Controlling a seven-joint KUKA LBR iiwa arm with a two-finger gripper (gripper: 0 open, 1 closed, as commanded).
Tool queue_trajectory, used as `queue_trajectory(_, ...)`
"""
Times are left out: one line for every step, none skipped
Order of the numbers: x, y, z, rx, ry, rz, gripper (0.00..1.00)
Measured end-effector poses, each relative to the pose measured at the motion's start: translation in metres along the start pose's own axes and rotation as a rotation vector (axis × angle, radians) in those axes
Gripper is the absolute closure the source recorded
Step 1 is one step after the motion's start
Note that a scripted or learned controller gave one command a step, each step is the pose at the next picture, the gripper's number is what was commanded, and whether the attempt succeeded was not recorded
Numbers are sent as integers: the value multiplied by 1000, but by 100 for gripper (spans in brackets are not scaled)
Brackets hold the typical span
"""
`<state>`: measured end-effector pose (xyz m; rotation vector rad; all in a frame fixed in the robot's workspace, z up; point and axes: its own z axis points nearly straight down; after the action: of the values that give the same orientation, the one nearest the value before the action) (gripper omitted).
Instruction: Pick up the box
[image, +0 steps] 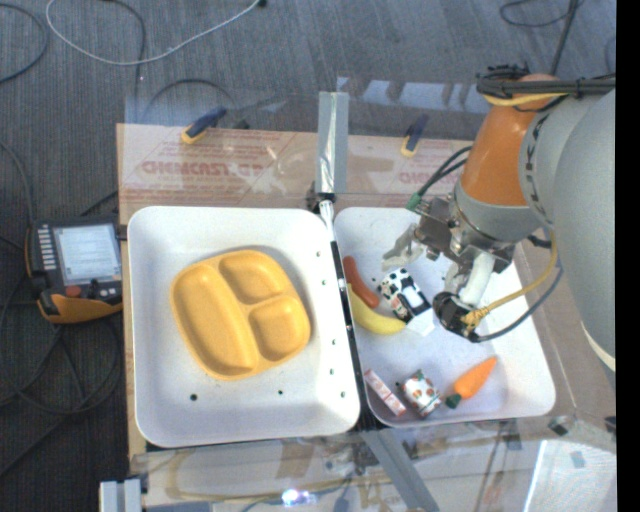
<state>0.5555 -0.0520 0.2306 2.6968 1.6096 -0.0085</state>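
Observation:
A small black-and-white patterned box (404, 293) lies in the right bin (530, 395), against a yellow banana (378, 320). My gripper (415, 250) hangs just above and behind that box, pointing down to the left. It is open and nothing sits between its fingers. A small flat pinkish box (383, 392) lies at the bin's near left corner, far from the gripper.
A red sausage-shaped piece (360, 283) lies by the banana along the bin's left wall. A small can (421, 392) and an orange carrot (473, 378) lie near the front. The left bin (160, 400) holds a yellow divided tray (240, 312).

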Motion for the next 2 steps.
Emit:
queue_trajectory(-59,1,141,-9,9,12,0)
queue_trajectory(-41,77,141,-13,5,107,0)
